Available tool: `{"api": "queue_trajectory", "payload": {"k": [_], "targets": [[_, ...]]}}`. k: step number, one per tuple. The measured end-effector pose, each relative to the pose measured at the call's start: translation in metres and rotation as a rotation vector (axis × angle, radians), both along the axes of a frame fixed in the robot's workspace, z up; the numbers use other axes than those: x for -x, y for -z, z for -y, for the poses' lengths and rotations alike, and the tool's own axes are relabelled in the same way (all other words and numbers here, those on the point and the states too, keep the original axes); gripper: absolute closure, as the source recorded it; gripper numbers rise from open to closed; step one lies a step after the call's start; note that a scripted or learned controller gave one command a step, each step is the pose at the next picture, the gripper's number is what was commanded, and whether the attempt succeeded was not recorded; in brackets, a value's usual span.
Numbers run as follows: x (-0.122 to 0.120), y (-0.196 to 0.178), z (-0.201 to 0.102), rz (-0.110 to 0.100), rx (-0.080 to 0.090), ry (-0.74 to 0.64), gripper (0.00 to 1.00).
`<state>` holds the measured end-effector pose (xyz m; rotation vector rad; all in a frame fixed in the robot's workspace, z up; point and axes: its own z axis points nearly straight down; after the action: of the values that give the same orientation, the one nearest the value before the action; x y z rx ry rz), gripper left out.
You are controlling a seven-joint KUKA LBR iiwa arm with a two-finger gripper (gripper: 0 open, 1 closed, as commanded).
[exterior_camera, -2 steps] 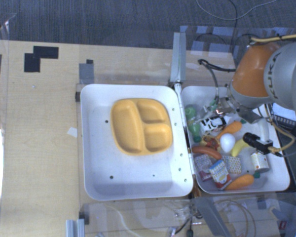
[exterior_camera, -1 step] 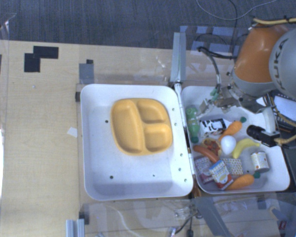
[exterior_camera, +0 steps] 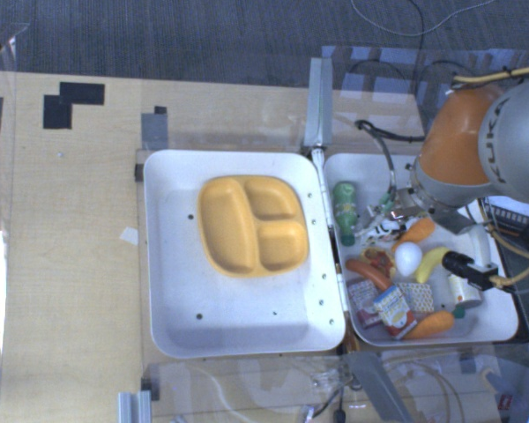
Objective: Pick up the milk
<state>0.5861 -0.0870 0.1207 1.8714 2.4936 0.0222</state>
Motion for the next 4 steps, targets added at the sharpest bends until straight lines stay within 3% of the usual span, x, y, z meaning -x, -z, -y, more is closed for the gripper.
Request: {"api": "queue_trajectory", "payload": {"k": [1, 2, 3, 4], "targets": [[0.007, 0.012, 0.005, 0.035, 0.002, 0.044, 0.00], [0.001, -0.005, 0.005, 0.053, 0.003, 0.042, 1.00], [0.002, -0.003, 0.005, 0.049, 0.003, 0.042, 0.00], [0.037, 0.021, 0.034, 0.011, -0.009, 0.266, 0.00]]}}
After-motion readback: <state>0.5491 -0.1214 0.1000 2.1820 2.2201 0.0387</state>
